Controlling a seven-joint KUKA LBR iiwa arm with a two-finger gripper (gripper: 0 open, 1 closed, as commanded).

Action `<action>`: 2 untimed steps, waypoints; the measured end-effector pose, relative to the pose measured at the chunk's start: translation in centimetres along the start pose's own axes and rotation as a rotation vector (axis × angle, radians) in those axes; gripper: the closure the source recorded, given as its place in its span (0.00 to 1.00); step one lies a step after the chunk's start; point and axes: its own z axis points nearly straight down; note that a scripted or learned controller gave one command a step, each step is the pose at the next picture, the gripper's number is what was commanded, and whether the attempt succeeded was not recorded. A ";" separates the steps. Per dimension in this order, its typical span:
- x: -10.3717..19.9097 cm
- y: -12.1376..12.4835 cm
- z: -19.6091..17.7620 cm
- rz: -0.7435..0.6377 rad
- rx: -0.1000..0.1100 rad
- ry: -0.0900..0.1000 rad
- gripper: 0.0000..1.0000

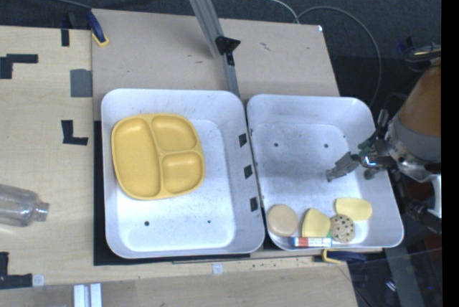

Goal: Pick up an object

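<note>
Overhead slanted view of the bench. The gripper (343, 169) hangs over the right bin (301, 115), close to that bin's right wall, with the grey arm and its orange band (424, 108) entering behind it. You can make out a dark finger (340, 170) pointing out over the bin floor, but whether the jaws stand wide or narrow cannot be told from this angle; nothing is visible between them, so treat the gripper as carrying nothing.

The candidate objects lie below the gripper in the view, packed along the bin's near wall: a yellow piece (353, 209) nearest the gripper, a speckled cookie (343, 229) just beyond it, a cream-and-yellow wedge (315, 224) and a tan round piece (282, 219) further toward the left, and a thin red-and-white stick (310, 242) against the wall. A yellow divided plate (156, 153) sits well apart from the gripper, in the left bin (122, 227).

Hazards to watch, as judged from this layout:
- The pieces touch or nearly touch, so a descending finger may land on a neighbour and shove the cluster instead of straddling one item.
- The near wall and corner leave little room for the outer finger; you risk a collision with the rim.
- The items look low and rounded, so a closing grip may squeeze them out.
</note>
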 end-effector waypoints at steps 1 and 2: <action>0.1 0.0 -1.0 -0.002 0.000 0.002 1.00; -0.9 -0.6 10.3 0.003 -0.002 -0.003 1.00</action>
